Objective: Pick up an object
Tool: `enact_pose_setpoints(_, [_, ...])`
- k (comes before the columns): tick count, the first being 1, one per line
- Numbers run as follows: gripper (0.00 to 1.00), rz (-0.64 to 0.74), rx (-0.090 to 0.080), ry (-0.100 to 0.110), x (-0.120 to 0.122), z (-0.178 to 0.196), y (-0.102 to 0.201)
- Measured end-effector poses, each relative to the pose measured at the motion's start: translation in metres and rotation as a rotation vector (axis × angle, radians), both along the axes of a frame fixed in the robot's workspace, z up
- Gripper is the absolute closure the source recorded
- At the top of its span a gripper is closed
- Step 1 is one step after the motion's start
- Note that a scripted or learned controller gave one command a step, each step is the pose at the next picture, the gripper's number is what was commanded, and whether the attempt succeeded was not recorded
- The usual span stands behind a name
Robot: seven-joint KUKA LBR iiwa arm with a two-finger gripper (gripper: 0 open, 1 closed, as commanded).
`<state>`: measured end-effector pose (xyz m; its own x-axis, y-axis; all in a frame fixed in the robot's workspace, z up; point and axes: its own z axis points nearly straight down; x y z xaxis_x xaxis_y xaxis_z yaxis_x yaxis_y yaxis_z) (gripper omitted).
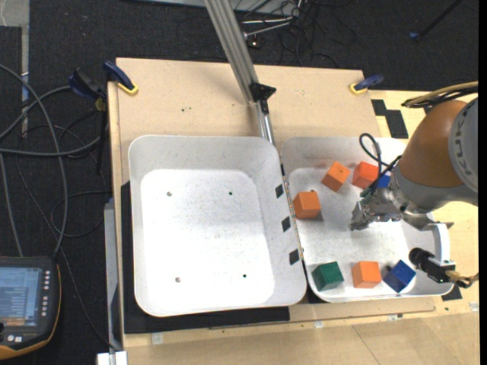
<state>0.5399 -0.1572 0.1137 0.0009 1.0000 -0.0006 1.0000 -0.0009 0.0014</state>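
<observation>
The right bin (pixel 335 291) holds several small blocks: an orange cube (pixel 307 204) near its left wall, an orange block (pixel 335 176) and a red-orange block (pixel 365 173) toward the back, and a green cube (pixel 328 275), an orange cube (pixel 367 274) and a blue cube (pixel 399 276) along the front. My gripper (pixel 364 217) hangs low over the middle of the right bin, just in front of the red-orange block. Nothing shows between its fingers.
The left bin (pixel 144 204) lies beside the right one. A metal pole (pixel 232 40) slants in from the top to the seam between the bins. Clamps (pixel 122 78) sit on the bench's back corners. Cables and a pendant (pixel 27 303) lie at the left.
</observation>
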Motion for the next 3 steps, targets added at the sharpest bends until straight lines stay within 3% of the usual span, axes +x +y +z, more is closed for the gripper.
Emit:
enact_pose_setpoints(2, [1.0,0.002,-0.003,-0.006,0.001,0.11,-0.017])
enact_pose_setpoints(3, [1.0,0.002,0.0,0.003,0.001,0.093,-0.017])
